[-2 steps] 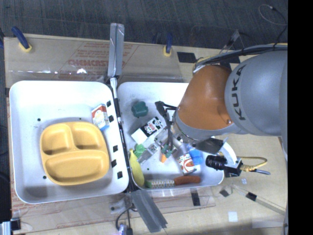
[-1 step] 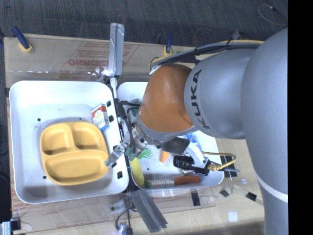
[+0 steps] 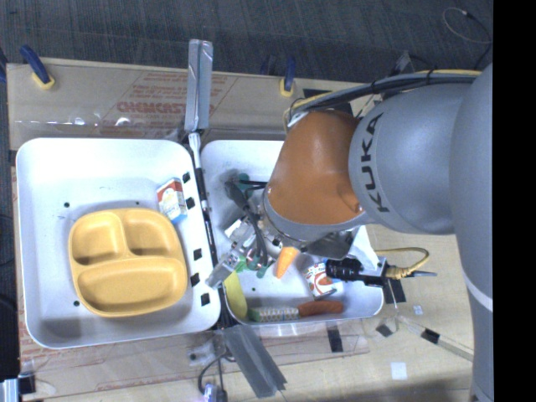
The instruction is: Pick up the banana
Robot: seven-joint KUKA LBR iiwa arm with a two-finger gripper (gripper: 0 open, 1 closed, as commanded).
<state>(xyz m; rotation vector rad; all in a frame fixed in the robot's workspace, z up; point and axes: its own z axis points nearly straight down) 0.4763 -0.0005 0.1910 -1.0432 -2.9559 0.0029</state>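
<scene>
white bins (image 3: pixel 33 224), two, sit before you: the left holds one yellow tray (image 3: pixel 126 262) and one carton (image 3: pixel 172 199); one banana (image 3: pixel 234 296) lies at the right bin's front-left corner.

you can't tell the jaws' state.

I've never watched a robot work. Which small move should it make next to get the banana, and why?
Probably a short shift toward the near-left corner of the right bin: the gripper hangs just above and beside the banana, which lies apart from it against the wall.

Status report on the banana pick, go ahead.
Claw low in the right bin, over the clutter. Banana flat by the bin's left wall, not gripped. Carrot and other small items close beside it.
</scene>
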